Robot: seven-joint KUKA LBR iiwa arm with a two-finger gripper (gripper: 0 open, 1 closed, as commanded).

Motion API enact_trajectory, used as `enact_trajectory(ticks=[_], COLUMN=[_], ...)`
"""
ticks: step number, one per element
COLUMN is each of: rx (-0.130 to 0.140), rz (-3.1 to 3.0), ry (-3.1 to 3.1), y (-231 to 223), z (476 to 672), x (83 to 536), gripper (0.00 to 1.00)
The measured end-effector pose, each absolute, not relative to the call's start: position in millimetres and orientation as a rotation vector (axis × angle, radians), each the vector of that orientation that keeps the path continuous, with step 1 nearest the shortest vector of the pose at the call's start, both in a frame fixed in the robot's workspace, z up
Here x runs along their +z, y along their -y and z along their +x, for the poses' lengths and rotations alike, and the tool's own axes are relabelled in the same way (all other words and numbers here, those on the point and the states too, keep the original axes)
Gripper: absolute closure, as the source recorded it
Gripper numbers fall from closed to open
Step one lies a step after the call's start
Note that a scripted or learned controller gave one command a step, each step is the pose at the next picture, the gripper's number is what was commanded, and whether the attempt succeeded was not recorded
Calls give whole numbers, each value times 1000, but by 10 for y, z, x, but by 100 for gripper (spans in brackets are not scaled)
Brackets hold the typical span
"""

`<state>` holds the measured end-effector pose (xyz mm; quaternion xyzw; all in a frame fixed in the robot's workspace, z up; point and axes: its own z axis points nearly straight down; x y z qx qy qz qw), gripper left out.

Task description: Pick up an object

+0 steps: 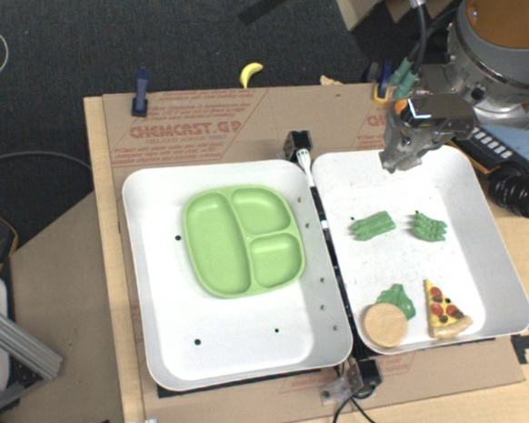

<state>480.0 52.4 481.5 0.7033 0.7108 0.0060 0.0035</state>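
Tool (404, 157) above right bin (485, 234) (far edge)

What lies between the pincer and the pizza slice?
In the camera view, a green toy lies between the pincer and the pizza slice.

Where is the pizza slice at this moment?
The pizza slice lies in the right bin, near its front right corner, just right of the round cookie and far from the gripper.
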Motion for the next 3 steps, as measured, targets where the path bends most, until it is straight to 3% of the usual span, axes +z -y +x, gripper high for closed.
enact_trajectory(ticks=[1, 2, 3], rx=[-2, -6, -5], rz=[2228, 2225, 2229], ry=[-2214, -2223, -2218], y=[100, 42, 448], z=[4792, 4791, 4791], x=[4738, 4316, 3974], gripper=[100, 100, 100])
